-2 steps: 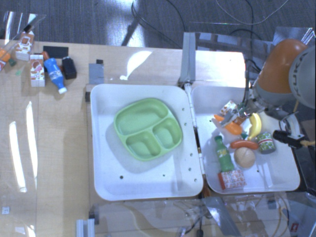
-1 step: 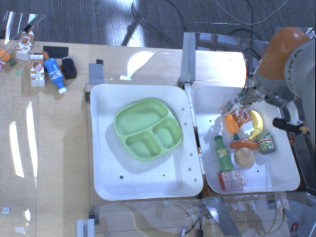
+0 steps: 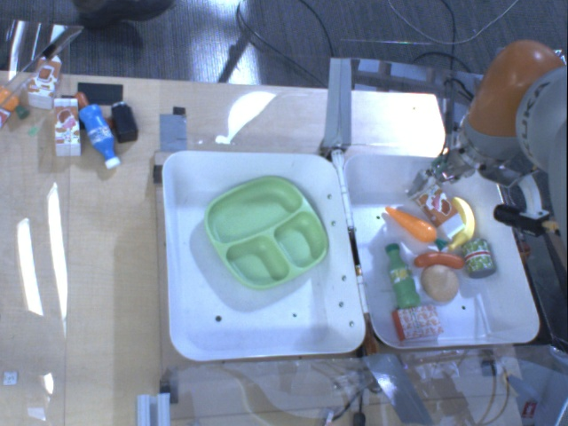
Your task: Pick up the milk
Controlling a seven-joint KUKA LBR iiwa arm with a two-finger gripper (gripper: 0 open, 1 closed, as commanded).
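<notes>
The milk [image 3: 437,207] is a small red and white carton lying in the right bin [image 3: 506,322], near its far side, between an orange carrot [image 3: 410,224] and a yellow banana [image 3: 464,217]. My gripper [image 3: 429,183] hangs just above and beyond the carton's top end, close to it or touching it. The grey arm with its orange band [image 3: 516,78] comes in from the upper right and hides the bin's far right corner.
The right bin also holds a green bottle [image 3: 401,276], a red sausage [image 3: 439,260], a round beige potato [image 3: 439,283], a small can [image 3: 479,258] and a red packet [image 3: 417,322]. The left bin [image 3: 191,327] carries a green divided plate [image 3: 264,232]. Small cartons [image 3: 66,126] and a blue bottle [image 3: 98,134] lie on the bench at far left.
</notes>
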